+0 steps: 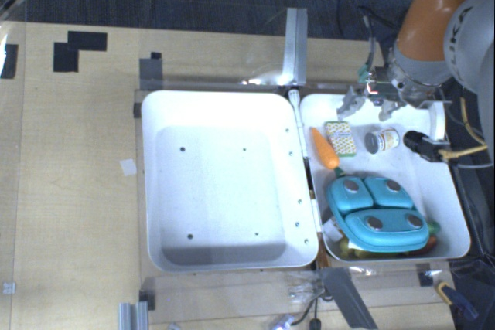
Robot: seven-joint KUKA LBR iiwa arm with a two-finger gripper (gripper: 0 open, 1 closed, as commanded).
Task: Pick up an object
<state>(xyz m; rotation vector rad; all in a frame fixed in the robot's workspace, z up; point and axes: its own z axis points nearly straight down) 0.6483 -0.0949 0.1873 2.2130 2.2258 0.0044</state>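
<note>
1. The grey arm with its orange band point(429, 15) is reaching in from the right and hanging over the far end of the right bin point(456, 232); its hand point(370, 106) is hovering near the bin's far rim, above the white floor.
2. The hand's two fingers point(349, 104) are standing spread apart, with nothing lying between them; it is gripping no object.
3. A small jar lying on its side point(382, 141), white-lidded with a dark label, is resting on the bin floor just below the hand; the view is not showing any contact between them.
4. A small yellow-green patterned packet point(340, 138) is lying just left of the jar; an orange carrot-shaped toy point(325, 148) is lying beside it at a slant, close to the divider between the bins.
5. A large teal plastic piece point(377, 212), made of rounded lobes with grey studs, is filling the near half of the right bin; some smaller items are poking out beneath it at the near edge, too hidden to name.
6. A black cable connector point(424, 144) is hanging off the arm over the right side of the bin.
7. The left bin point(155, 166) is sitting alongside on the pale wooden desk point(69, 189); black tape marks point(77, 49) are lying on the desk's far left.
</note>
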